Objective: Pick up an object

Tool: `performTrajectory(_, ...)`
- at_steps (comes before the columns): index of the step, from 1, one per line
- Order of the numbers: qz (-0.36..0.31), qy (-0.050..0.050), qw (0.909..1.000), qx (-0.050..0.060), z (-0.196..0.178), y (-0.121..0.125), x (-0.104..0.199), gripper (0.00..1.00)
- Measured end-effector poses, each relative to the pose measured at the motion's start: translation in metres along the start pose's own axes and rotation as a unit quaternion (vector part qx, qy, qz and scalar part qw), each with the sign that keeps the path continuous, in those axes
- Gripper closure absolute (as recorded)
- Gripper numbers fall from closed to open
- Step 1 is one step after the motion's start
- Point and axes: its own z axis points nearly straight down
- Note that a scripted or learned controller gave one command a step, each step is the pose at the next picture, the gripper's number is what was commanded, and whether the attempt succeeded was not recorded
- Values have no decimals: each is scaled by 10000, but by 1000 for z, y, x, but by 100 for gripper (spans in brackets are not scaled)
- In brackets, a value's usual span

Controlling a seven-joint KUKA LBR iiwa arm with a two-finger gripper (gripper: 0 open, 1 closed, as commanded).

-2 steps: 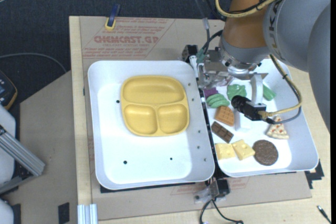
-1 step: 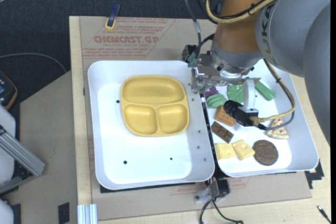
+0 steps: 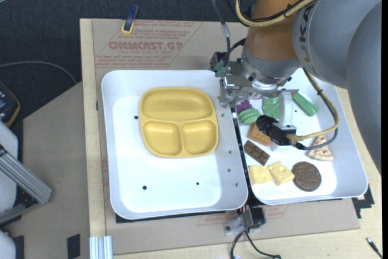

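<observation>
My gripper (image 3: 241,97) hangs under the orange wrist, low over the far left part of the right bin (image 3: 345,161). Right below it lie a purple piece (image 3: 247,113) and a green piece (image 3: 271,108). Another green piece (image 3: 305,104) sits farther right. Toward the front of this bin are a tan wafer (image 3: 259,136), a dark brown bar (image 3: 257,153), two pale yellow cheese pieces (image 3: 271,173), a round brown cookie (image 3: 307,176) and a pizza slice (image 3: 321,152). The wrist hides whatever lies directly beneath it.
A yellow three-compartment plate (image 3: 179,121) rests in the left bin (image 3: 121,148). A black connector with a yellow cable (image 3: 274,130) dangles over the right bin's middle. The arm covers the right bin's far side. A blue-yellow clip (image 3: 128,21) lies on the board behind the bins.
</observation>
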Motion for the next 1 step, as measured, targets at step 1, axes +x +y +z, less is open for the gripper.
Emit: performTrajectory(1,4,-2,10000,-14,0,5,-1,100)
